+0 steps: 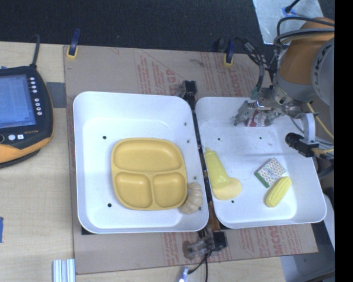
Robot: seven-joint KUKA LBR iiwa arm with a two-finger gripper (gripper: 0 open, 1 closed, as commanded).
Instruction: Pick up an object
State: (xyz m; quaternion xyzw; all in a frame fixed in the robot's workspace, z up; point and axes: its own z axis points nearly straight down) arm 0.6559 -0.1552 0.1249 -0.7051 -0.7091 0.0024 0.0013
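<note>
The end effector (257,114) is hanging low over the right bin's (306,216) far end; whether it is spread I cannot tell. The corn (277,191) and bottle (219,174) are lying nearer; centring over 1 before descending is looking wise

Red print on cardboard sheet (165,69) — unreadable

Grey arm (323,69) with a rounded orange band (300,60) above the wrist; black cables (265,54) run along it to a metallic gripper (256,115) assembly.
</note>
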